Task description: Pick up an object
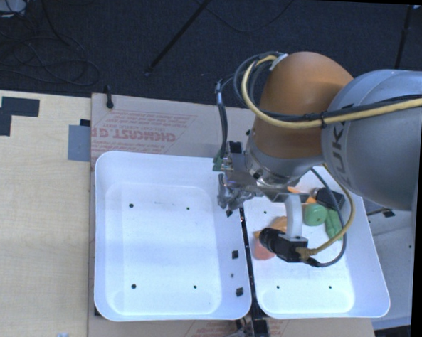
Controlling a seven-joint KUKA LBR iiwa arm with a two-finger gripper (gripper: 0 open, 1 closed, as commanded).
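My gripper (228, 198) hangs over the left edge of the right bin (331, 296), just by the divider between the two bins. The big orange wrist and grey arm cover much of that bin. Beside the arm lie a green object (319, 215), an orange piece (279, 223) and a salmon-red piece (263, 252), each partly hidden. A small yellow-orange bit (310, 200) peeks out above the green object. All these things lie to the right of the gripper, apart from it.
The left bin (156, 243) adjoins the right one along a dark divider (247, 255). Both bins rest on a cardboard sheet (149, 128) on a pale wooden bench. Dark cables lie on the floor beyond.
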